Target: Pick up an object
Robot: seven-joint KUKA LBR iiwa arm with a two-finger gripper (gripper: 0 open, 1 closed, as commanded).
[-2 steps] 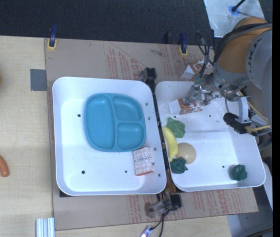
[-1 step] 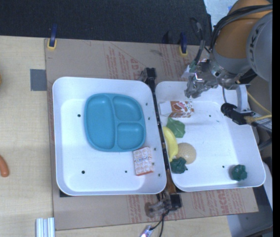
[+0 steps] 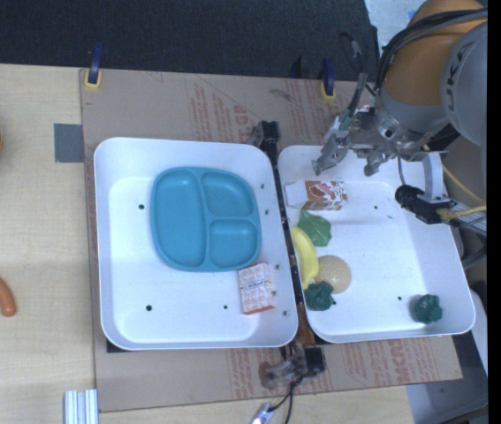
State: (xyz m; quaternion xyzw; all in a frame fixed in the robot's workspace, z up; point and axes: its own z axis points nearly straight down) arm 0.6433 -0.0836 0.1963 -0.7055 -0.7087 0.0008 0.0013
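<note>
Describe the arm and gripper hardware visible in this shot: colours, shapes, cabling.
The grey KUKA arm is bulky and rounded, with a broad orange band above the wrist and part of dark lettering on its casing. Black cables loop over the top. The metal two-finger gripper is silver-grey with dark fittings; a black cylindrical part with a cable sits beside it.

Just below the end effector (image 3: 349,153) lies a packet (image 3: 325,194) in the right bin (image 3: 436,263); further below, a banana (image 3: 304,253). The divided tray (image 3: 204,216) sits far left.
</note>
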